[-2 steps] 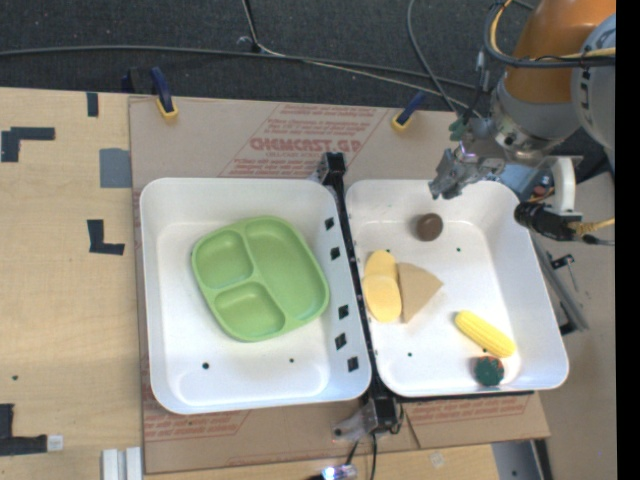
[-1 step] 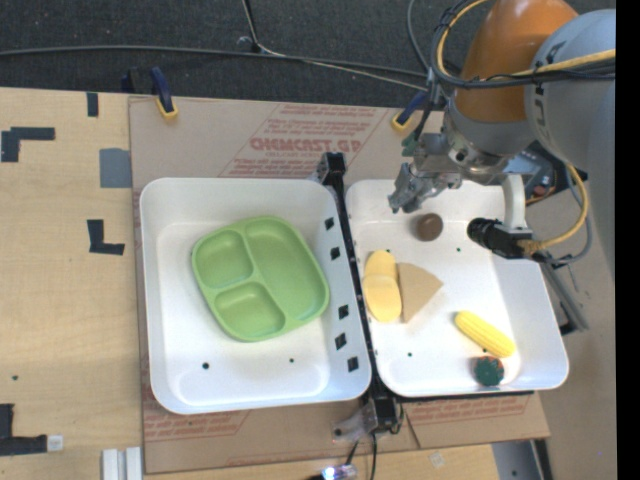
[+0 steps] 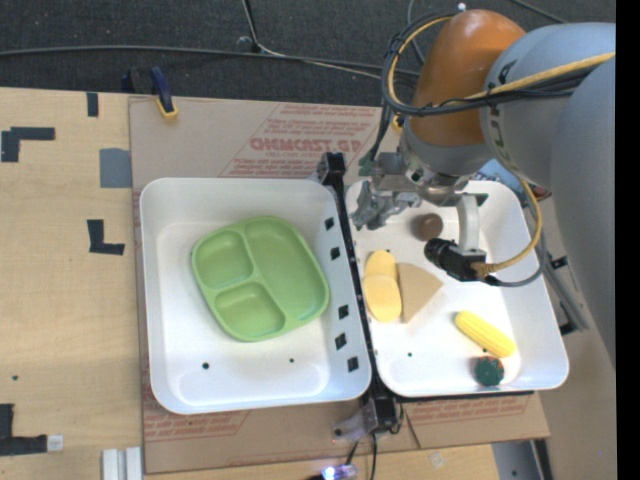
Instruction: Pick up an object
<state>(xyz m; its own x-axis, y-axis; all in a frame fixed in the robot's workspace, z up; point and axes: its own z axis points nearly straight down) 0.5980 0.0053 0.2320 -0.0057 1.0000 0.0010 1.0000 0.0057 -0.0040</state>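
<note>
Gripper point(image 3: 372, 208): upper left of right bin point(image 3: 535, 368); finger state cannot be told.
Below gripper: yellow block point(image 3: 381, 285), touching tan wedge point(image 3: 420, 288).
Beside gripper: brown ball point(image 3: 429, 225).
Near corner: corn point(image 3: 484, 333), teal ball point(image 3: 488, 371).
Left bin point(image 3: 160, 268): green divided plate point(image 3: 259, 277).

End effector point(image 3: 375, 208) low over right bin point(image 3: 535, 373), beside yellow block point(image 3: 381, 286).
</note>
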